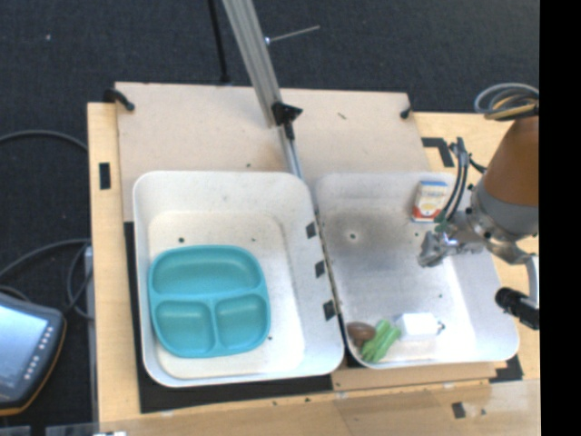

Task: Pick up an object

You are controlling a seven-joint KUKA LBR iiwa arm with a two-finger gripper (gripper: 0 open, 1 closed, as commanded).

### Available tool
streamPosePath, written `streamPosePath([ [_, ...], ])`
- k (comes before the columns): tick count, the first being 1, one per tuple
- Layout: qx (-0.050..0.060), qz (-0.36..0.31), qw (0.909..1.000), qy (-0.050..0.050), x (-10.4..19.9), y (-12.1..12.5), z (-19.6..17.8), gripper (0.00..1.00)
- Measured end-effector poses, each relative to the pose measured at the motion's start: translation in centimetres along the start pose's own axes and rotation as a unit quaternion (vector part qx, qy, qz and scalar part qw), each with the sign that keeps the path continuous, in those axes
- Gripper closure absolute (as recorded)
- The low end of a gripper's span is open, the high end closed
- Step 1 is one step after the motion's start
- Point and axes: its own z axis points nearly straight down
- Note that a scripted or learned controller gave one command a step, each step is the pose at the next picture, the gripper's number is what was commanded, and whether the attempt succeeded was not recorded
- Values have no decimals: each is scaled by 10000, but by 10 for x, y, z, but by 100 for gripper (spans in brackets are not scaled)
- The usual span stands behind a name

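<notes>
My gripper hangs over the right part of the right bin, reaching in from the right edge under the orange-banded wrist. A small white and orange box lies just behind it near the bin's far right corner. Along the front wall lie a brown rounded object, a green object and a small white block. I see nothing between the fingers.
The left bin holds a teal divided plate. A slanted metal pole rises from the bench behind the bins. A tablet and cables lie off the bench at left.
</notes>
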Motion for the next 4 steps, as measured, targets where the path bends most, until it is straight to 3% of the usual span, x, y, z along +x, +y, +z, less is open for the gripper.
streamPosePath([
  [1,-30,-6,10000,-5,69,7,5,100],
  [2,-55,28,10000,-39,11,81,5,100],
  [3,-35,-3,10000,-6,83,64,-16,100],
  [4,-25,5,10000,-8,132,54,-19,100],
])
